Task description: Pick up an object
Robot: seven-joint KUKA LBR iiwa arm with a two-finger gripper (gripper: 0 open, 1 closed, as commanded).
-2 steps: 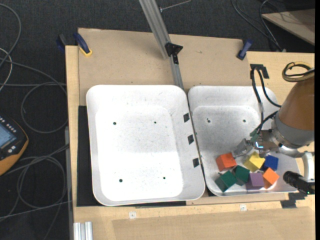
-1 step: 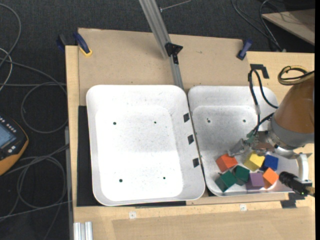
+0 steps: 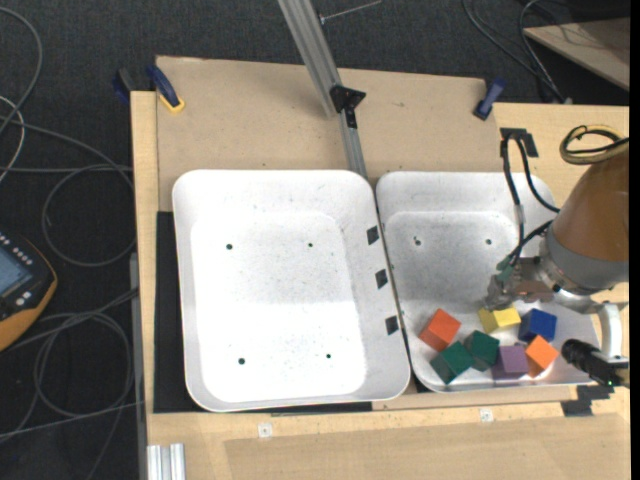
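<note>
— Starting near: purple block (image 3: 512, 359), orange cube (image 3: 541, 352) and green blocks (image 3: 468, 354) crowd the right bin's (image 3: 440, 223) near edge.

— Farther back, the gripper (image 3: 508, 288) hovers just above the yellow block (image 3: 499, 318); can't tell its grip. Blue cube (image 3: 538, 324) sits alongside.

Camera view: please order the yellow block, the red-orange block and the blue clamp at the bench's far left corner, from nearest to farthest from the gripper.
Measured from the gripper:
1. Yellow block, just below it, in the right bin.
2. Red-orange block, further left in that bin.
3. Blue clamp, at the bench's far left corner.
</note>
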